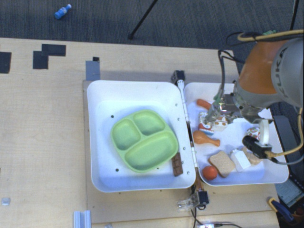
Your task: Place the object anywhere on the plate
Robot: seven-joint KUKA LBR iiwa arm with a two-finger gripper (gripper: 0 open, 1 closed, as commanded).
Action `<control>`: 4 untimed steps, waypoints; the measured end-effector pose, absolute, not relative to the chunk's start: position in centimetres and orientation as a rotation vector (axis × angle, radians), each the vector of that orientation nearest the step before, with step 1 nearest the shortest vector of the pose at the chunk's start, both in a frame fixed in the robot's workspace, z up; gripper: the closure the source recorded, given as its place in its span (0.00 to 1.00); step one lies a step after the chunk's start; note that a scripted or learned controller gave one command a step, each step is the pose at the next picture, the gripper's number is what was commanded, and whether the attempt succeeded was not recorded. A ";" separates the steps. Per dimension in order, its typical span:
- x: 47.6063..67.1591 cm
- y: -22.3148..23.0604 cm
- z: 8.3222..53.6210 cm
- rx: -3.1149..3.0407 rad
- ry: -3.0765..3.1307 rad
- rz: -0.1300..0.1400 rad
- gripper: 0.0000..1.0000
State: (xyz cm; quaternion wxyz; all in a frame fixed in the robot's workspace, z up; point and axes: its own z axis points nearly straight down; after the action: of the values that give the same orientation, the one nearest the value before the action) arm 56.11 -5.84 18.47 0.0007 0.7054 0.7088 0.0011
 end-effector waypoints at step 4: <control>50.3 2.0 22.6 2.217 2.223 0.004 1.00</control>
State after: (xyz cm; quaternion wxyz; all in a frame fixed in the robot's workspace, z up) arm 50.31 1.95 22.57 0.0011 0.7061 0.7081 0.0012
